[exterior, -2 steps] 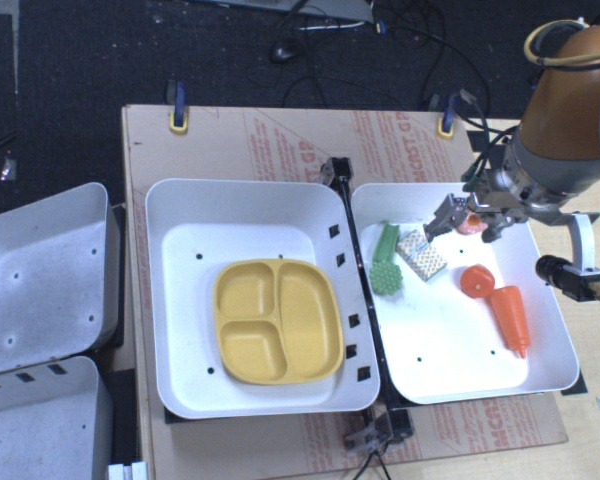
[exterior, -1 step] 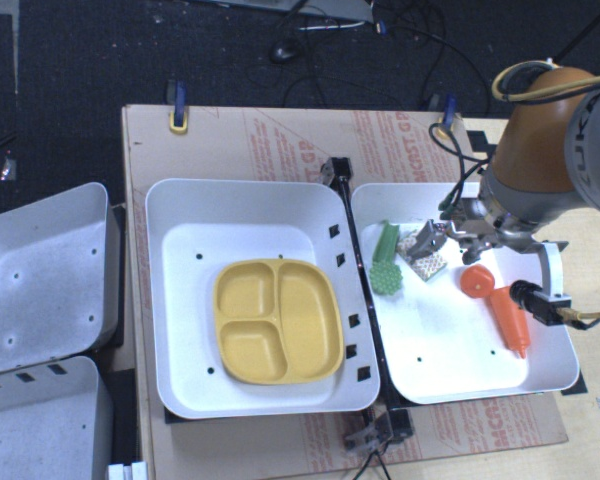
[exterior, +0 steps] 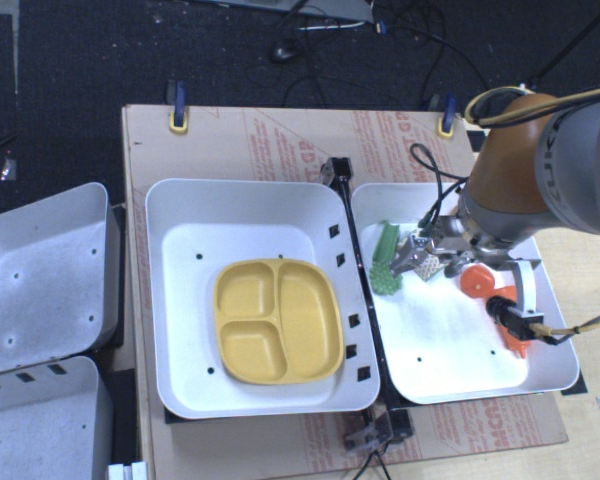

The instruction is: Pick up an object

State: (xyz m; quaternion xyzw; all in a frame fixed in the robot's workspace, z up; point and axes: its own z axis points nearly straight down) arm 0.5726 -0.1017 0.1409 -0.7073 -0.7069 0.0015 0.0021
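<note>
Counter [exterior: 240, 138]: pale board with red print, seen from above at a slant; it carries my two white bins side by side.
Off the counter, left: two more white trays [exterior: 40, 268] over dark floor, tilted.
Near edge: a black clip [exterior: 380, 430] sits where the two bins meet.
Left bin [exterior: 170, 268]: a yellow plate [exterior: 279, 320] with three compartments lies flat near its middle.
Right bin [exterior: 450, 368]: everything I could pick up is here, all in the far and right-hand part.
Small orange piece [exterior: 517, 344]: by the right wall, nearest to me, partly hidden behind the robot's own fittings.
Round orange thing [exterior: 477, 282]: further back, just right of the tool.
Green thing [exterior: 385, 258]: a long piece with a bushy near end, lying against the left wall of the right bin, along the black divider.
Tool [exterior: 420, 258]: low over the far half of the right bin, between the green thing and the round orange thing, just beside the green one. I cannot tell whether it is wide or narrow, nor whether it touches or grips anything.
Arm [exterior: 540, 168]: grey with an orange band, reaching in from the right over the bin's far right corner.
Far edge: two yellow clamps [exterior: 179, 118] pinch the board.
Beyond: dark floor with cables [exterior: 310, 28].
</note>
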